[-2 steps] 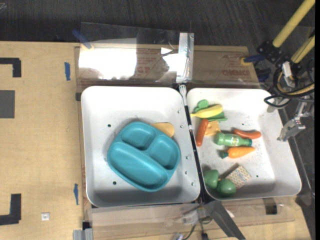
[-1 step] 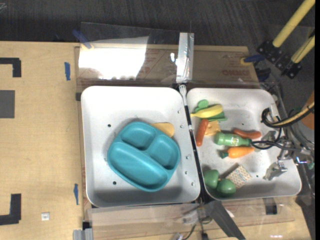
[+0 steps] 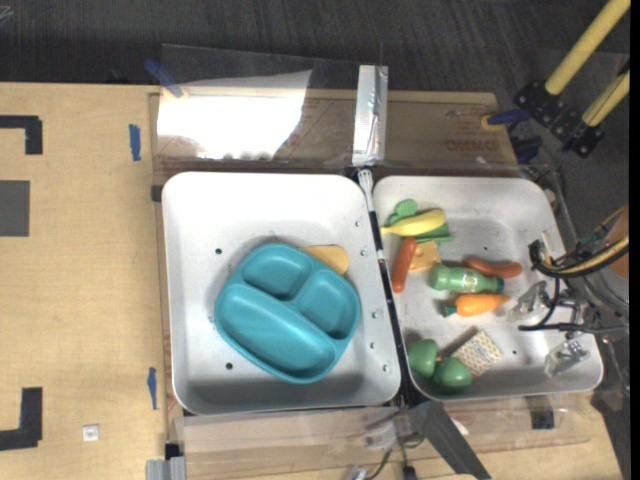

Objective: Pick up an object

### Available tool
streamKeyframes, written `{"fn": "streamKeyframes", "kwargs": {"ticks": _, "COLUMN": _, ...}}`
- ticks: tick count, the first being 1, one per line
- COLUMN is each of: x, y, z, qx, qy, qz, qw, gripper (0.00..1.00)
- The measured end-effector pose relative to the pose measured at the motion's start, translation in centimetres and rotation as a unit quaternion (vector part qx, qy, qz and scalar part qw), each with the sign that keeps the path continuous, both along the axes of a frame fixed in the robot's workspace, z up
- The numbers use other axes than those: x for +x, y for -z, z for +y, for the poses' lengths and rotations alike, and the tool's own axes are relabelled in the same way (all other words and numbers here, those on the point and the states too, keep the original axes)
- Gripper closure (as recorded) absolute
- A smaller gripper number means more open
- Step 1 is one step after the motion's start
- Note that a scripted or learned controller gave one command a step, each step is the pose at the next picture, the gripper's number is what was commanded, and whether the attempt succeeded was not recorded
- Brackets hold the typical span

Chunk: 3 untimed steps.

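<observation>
Camera view, looking down on both bins.

Left bin point(image 3: 190, 268): a teal divided plate point(image 3: 288, 310) sits in the middle, three compartments, tilted diagonally. A yellow-orange piece point(image 3: 333, 257) pokes out from under its upper right edge, mostly hidden.

Right bin point(image 3: 520, 193): the pickable stuff is all here, crowded toward the left half. Top: a yellow banana point(image 3: 418, 226) lying across a green item point(image 3: 403, 210). Just below, an orange-red carrot-like stick point(image 3: 403, 265) hugs the divider wall, next to a small yellow block point(image 3: 427, 257). Middle: a green vegetable point(image 3: 463, 280), a red-orange pepper point(image 3: 494, 266) touching it on the upper right, an orange carrot point(image 3: 473, 306) just beneath. Bottom: two green rounded pieces point(image 3: 437, 363) touching, and a patterned card or sponge point(image 3: 480, 351) beside them with a dark strip along it.

Gripper point(image 3: 560, 333): at the right bin's right side, metal parts and cables point(image 3: 560, 260) tangled over it. Can't tell its state — too cluttered. Nothing visibly in it. Well apart from the toy cluster; closest is the orange carrot.

Around: clear plastic sheet point(image 3: 235, 118) behind the left bin, metal post point(image 3: 369, 118) at the divider, yellow rods point(image 3: 598, 30) top right.
</observation>
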<state>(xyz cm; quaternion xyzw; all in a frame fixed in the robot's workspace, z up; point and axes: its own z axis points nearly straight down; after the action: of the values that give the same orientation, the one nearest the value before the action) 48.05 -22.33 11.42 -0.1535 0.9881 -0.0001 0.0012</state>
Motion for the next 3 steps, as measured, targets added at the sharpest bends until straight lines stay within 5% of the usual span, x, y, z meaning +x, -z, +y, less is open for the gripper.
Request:
{"fn": "streamKeyframes", "kwargs": {"ticks": 2, "x": 6.1, "y": 2.5, "z": 0.9, "qx": -0.0029, "qy": -0.139, "qz": -0.005, "qw": 0.9903, "gripper": 0.00}}
{"fn": "streamKeyframes", "kwargs": {"ticks": 3, "x": 6.8, "y": 2.5, "z": 5.4, "qx": -0.0031, "qy": -0.216, "qz": -0.005, "qw": 0.9763, "gripper": 0.00}}
